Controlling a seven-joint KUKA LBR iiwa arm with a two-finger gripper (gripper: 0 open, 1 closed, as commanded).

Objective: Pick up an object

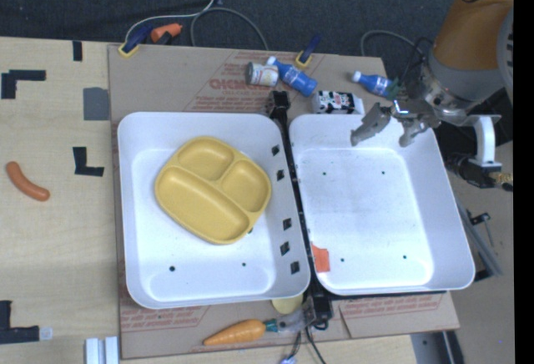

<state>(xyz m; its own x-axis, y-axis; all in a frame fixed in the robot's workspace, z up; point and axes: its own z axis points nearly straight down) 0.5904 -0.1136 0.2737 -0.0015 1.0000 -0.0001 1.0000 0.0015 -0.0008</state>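
Observation:
A yellow divided plate [214, 188] lies in the left white bin [142, 270], a little left of the middle. My gripper [389, 129] hangs over the far rim of the right bin [450, 270], near its back right corner. Its two grey fingers [368, 125] stand spread apart with nothing between them. The arm, with its orange band, comes in from the upper right. A small orange tag [320, 259] lies at the right bin's near left corner.
Outside the bins: a toy sausage [27, 181] on the bench at far left, a toy carrot [236, 332] at the front edge, blue and white bottles [284, 74] and clamps behind the bins, cables at the back.

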